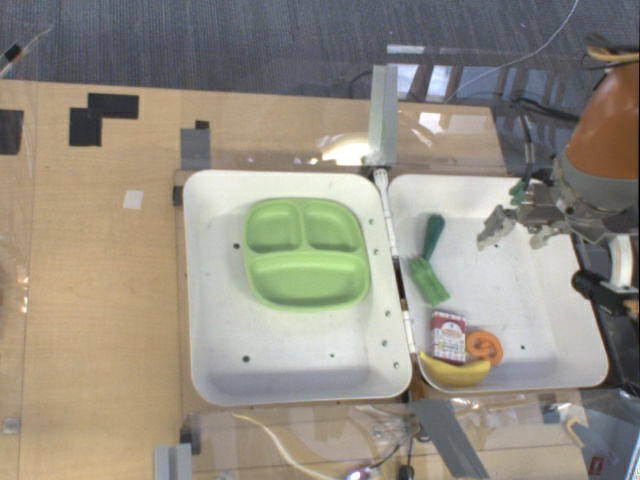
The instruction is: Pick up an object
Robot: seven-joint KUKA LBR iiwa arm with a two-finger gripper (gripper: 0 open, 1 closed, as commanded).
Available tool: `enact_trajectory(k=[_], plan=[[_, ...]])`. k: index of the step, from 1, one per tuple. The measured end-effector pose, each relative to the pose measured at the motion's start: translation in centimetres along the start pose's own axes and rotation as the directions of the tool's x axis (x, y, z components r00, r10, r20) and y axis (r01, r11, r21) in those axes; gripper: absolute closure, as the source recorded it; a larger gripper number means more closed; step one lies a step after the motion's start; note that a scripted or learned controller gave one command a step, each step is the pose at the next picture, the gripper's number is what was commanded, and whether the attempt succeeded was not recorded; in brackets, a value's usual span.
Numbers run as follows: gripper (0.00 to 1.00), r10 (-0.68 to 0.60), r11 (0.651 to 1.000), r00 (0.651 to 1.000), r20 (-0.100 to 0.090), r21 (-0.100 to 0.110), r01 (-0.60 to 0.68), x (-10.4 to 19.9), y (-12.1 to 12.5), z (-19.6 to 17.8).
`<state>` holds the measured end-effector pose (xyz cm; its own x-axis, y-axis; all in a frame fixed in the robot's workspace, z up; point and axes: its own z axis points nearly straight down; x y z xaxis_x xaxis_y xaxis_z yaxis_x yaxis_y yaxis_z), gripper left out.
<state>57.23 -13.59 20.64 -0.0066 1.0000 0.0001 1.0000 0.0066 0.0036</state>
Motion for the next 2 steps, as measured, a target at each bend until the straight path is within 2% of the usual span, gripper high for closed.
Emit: enact_trajectory(k=[1, 2], plan=[[0.0, -0.197, 0.98, 0.98, 0.0, 0.0, 0.197, 3.6, 4.4, 8.4], [0.0, -0.174, 0.985, 0.985, 0.0, -0.004, 0.174, 9.3, 7.5, 2.0]])
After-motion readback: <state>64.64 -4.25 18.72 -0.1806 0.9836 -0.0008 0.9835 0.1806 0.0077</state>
